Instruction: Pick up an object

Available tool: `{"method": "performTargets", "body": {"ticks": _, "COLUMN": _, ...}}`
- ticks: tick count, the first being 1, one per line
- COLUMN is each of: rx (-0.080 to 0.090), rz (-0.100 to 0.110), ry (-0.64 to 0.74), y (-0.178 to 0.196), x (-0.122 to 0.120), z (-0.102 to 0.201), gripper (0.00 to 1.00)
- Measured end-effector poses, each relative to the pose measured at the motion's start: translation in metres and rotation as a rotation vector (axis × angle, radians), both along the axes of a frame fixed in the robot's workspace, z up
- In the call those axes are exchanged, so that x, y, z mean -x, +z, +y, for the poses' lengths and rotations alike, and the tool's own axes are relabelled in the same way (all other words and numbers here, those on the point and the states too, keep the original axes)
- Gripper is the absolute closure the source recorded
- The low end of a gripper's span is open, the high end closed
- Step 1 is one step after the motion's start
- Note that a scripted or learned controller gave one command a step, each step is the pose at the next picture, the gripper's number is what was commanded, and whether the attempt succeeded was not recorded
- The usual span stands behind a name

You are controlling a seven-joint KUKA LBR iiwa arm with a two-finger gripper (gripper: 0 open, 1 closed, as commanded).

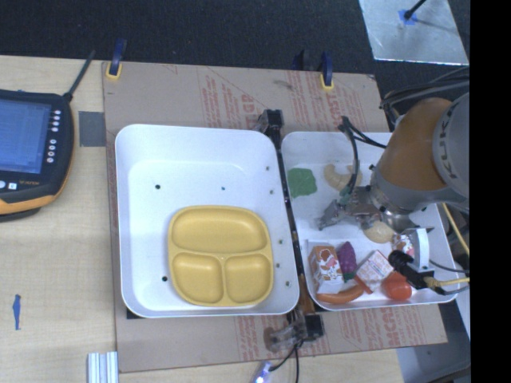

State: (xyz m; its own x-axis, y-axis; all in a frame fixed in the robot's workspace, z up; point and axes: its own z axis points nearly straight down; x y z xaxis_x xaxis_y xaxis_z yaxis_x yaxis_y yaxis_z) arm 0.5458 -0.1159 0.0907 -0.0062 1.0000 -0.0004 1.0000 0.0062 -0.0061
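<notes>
Reaching seems the step in hand: the arm (415, 154) hangs over the right bin (307, 146), its gripper (345, 211) low above bare floor, grasping nothing (open or shut, I cannot tell). Next it must settle over one piece, perhaps the green one (302, 182). A cardboard-covered bench (200, 98) bears the left bin (152, 154), holding a yellow divided tray (221, 255).

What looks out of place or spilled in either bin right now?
Nothing stands out. The yellow divided tray lies flat in the left bin; the toy foods sit loose inside the right bin, none over its rim.
</notes>
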Motion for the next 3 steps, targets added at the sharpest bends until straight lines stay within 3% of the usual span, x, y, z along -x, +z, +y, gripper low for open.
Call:
{"method": "performTargets", "body": {"ticks": 1, "rx": 0.0, "rz": -0.004, "ry": -0.002, "y": 0.001, "x": -0.086, "z": -0.041, "gripper": 0.0}}
{"method": "performTargets", "body": {"ticks": 2, "rx": 0.0, "rz": -0.006, "ry": -0.002, "y": 0.155, "x": -0.111, "z": -0.029, "gripper": 0.0}}
{"method": "performTargets", "body": {"ticks": 3, "rx": 0.0, "rz": 0.0, "ry": -0.002, "y": 0.05, "x": -0.061, "z": 0.005, "gripper": 0.0}}
